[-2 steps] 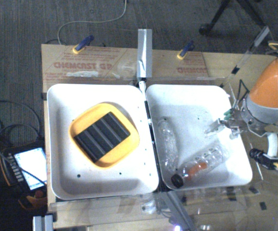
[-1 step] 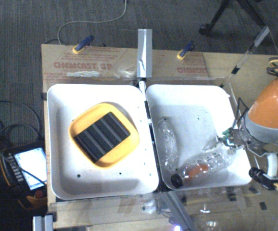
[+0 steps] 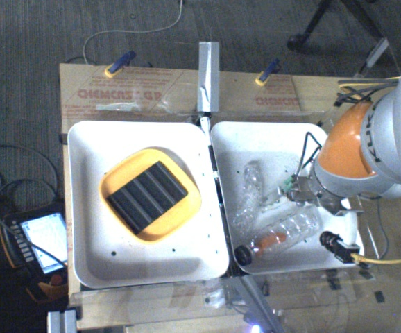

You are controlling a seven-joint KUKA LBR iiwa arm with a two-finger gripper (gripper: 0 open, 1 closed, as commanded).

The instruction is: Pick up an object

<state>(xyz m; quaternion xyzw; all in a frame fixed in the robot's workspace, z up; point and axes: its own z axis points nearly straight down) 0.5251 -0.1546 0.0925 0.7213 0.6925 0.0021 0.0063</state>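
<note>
Reaching into the right white bin (image 3: 270, 134), the pincer (image 3: 296, 189) hangs over clear crumpled plastic bottles (image 3: 284, 233); its opening cannot be told. A yellow tray with black ribbed insert (image 3: 150, 193) lies in the left white bin (image 3: 89, 144).

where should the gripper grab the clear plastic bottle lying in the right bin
A judgement: take the clear plastic bottle across its body, about midway, coming straight down from above. It lies on its side, dark cap toward the bin's lower left corner, so its long round sides face up; set the fingers crosswise to its length. The cap end sits close to the wall, leaving little room there.
</note>
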